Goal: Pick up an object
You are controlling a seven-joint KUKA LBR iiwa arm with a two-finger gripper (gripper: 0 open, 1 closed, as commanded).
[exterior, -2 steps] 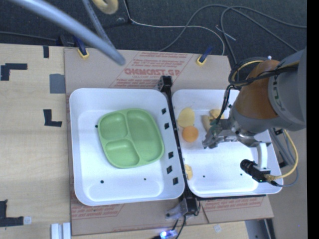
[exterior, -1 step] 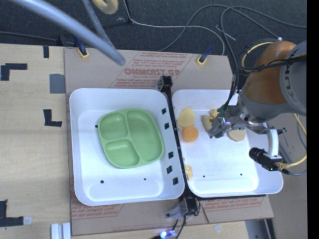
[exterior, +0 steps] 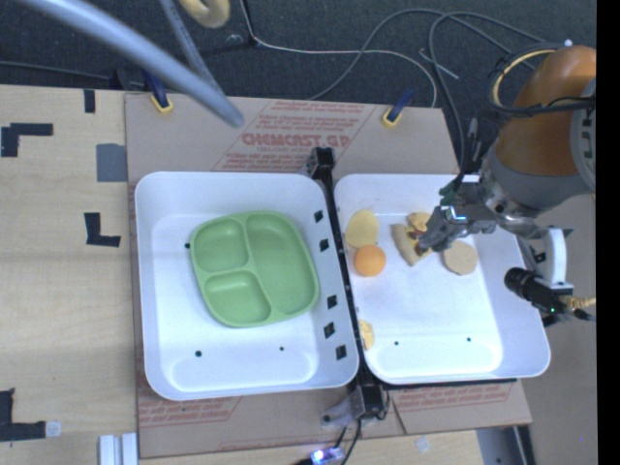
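Observation:
The right bin (exterior: 484, 352) holds several small food items: a pale yellow round piece (exterior: 362, 228), an orange ball (exterior: 369, 261), a tan wedge (exterior: 406, 241), a beige round disc (exterior: 461, 259) and a small yellow bit (exterior: 365, 333) at the bin's left wall. My gripper (exterior: 433, 232) hangs low over the tan wedge and a small yellowish piece (exterior: 418, 223) beside it, just left of the beige disc. The arm's grey wrist and orange band (exterior: 547, 129) reach in from the right.
The left bin (exterior: 160, 356) holds a green three-compartment plate (exterior: 254, 267). Black clips run along the divider (exterior: 329, 260) between the bins. Cables lie behind the bins, and a grey pole (exterior: 126, 42) crosses the top left.

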